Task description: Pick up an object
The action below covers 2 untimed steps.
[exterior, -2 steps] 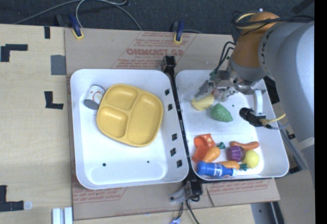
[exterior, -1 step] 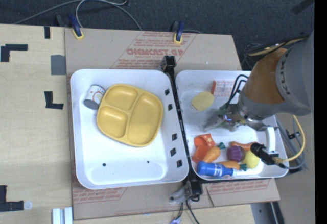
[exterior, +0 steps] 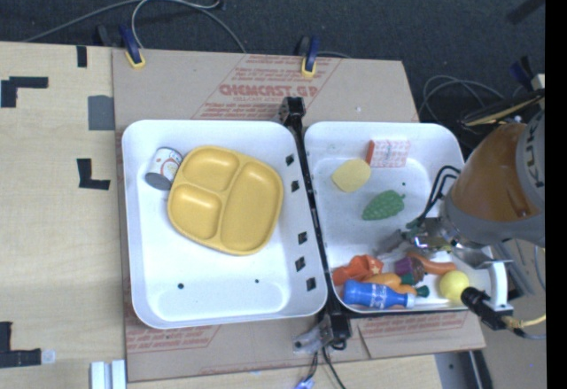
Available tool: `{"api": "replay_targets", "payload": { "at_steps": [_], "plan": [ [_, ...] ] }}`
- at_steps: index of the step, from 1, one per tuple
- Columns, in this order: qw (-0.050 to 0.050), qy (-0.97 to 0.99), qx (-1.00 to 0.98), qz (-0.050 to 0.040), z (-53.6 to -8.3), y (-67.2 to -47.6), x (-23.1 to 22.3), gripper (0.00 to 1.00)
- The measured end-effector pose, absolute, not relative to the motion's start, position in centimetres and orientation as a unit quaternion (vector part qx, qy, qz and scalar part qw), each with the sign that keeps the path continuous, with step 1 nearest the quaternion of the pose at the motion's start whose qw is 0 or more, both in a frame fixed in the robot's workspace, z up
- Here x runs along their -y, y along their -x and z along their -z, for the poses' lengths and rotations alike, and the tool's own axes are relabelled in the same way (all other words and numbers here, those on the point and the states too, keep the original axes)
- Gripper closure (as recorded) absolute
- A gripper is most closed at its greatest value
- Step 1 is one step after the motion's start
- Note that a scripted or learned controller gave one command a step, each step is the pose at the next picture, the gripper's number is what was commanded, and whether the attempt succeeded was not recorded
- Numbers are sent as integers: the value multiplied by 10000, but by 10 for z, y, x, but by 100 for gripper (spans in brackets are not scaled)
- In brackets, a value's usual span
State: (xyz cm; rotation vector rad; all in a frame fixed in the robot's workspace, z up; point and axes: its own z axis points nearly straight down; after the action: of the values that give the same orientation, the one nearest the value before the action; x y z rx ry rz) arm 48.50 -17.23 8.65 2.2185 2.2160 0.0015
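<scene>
The tool (exterior: 409,241) hangs low at 5 o'clock in the right bin (exterior: 443,143), over a heap with a blue bottle (exterior: 376,295) and yellow ball (exterior: 454,284); whether it grips anything cannot be told. A green leaf (exterior: 384,205) lies at its 11 o'clock, and the left bin (exterior: 142,228) holds 1 yellow plate (exterior: 225,199).

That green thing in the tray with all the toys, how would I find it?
Look in the right bin, near its middle. Below the yellow block lies a green leaf-shaped piece, the only flat, dark green, bumpy thing there.
</scene>
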Motion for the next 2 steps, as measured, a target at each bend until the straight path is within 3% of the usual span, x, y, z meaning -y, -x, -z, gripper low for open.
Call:
{"api": "replay_targets", "payload": {
  "at_steps": [1,2],
  "plan": [
    [30,-7059,-7083,-21,-87,-574,130,0],
    [5,-7066,-7076,-4,-86,-595,133,0]
  ]
}}
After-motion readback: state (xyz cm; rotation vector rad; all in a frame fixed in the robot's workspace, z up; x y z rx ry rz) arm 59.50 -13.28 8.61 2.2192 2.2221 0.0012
